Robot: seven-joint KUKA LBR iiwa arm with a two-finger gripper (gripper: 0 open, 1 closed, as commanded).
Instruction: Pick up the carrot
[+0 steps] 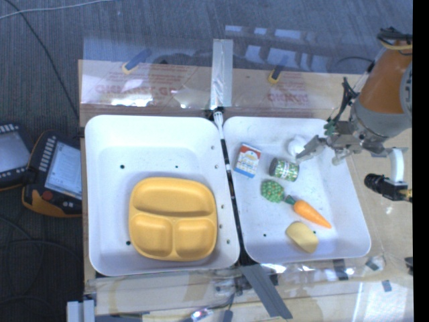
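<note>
The tabletop [395, 247] carries two white bins side by side. The left bin [107, 146], well away from the tool, holds a yellow divided tray [173, 217] that takes up most of its floor. The right bin [348, 240] lies under the tool, its far right corner beneath the arm [387, 89]. The tool [322, 147] sits over that corner near the bin's right wall; whether it is open or closed cannot be told, and nothing shows in its grip. Bare bin floor lies below it along the right wall. The carrot [312, 212] lies well below the tool, pointing down-right, its green end touching a green ball [271, 190]. Below the carrot rests a yellow lump [301, 236]. Left of the tool lie a green can [285, 170], a small carton [247, 159] and a white ball [295, 143] just beside it.
</note>
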